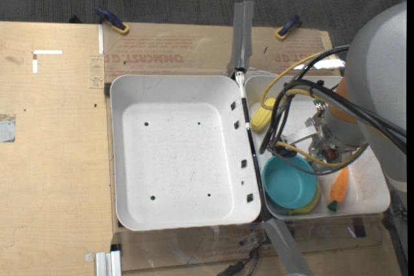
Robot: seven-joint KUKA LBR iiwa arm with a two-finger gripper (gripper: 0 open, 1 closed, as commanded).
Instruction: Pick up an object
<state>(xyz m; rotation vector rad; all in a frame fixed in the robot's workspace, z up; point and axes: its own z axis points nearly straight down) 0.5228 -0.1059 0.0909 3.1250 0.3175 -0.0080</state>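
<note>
Arm: we see the grey arm [381, 68] coming in from the right, bulking over the right bin, its orange band partly hidden by black and yellow cables.
Gripper: the gripper [321, 142] hangs low inside the right bin; wires and metal parts crowd it, so we cannot tell how it is set, and we see no object clearly in it.
Right bin: the right bin [372, 200] is white and shallow, and it carries all the loose objects we can make out.
Teal bowl: a teal bowl [291, 183] sits at the bin's near edge, just below the gripper, its mouth facing up.
Carrot: an orange carrot-like toy [339, 185] with a green tip lies just right of the bowl, pointing toward the near wall.
Yellow object: a yellow item [262, 116], perhaps a toy corn cob, rests against the bin's left wall.
Left bin: the left bin [126, 158] lies touching the right bin's side.
Clamps: two blue and orange clamps [112, 21] grip the cardboard at the far edge.
</note>
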